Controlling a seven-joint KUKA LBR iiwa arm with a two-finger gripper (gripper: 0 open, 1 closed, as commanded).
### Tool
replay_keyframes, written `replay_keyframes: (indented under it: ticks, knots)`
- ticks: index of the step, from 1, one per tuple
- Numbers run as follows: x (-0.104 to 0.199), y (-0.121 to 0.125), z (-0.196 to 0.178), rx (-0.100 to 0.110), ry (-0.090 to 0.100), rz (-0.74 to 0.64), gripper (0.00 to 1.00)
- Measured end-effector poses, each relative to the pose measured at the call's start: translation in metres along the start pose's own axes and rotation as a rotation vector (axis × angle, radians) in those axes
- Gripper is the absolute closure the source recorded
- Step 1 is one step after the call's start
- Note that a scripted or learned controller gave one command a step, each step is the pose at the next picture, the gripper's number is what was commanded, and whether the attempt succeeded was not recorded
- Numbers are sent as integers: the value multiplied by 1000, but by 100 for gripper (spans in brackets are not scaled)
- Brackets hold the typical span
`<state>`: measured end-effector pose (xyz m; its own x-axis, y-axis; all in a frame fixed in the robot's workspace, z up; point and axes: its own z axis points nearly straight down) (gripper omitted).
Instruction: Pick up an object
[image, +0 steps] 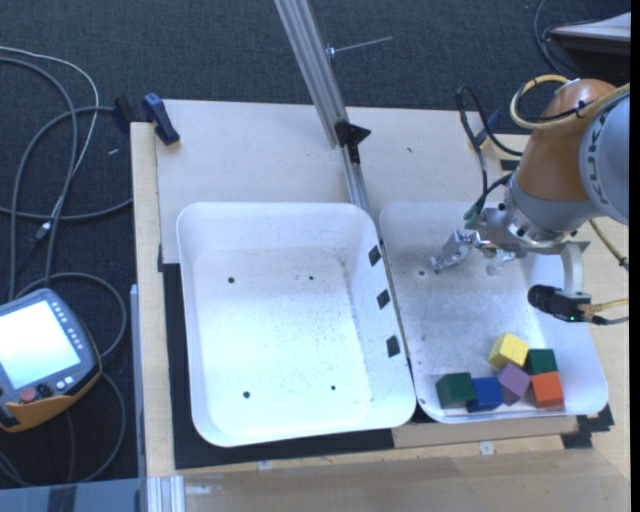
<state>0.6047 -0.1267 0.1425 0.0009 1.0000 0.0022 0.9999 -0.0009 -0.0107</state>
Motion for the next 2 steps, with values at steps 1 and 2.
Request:
replay_keyframes:
  ticks: [1, 2]
  knots:
    - [-43, -60, 47, 0, -1, 5, 0]
    - [-45, -106, 44, -6, 0, 2, 0]
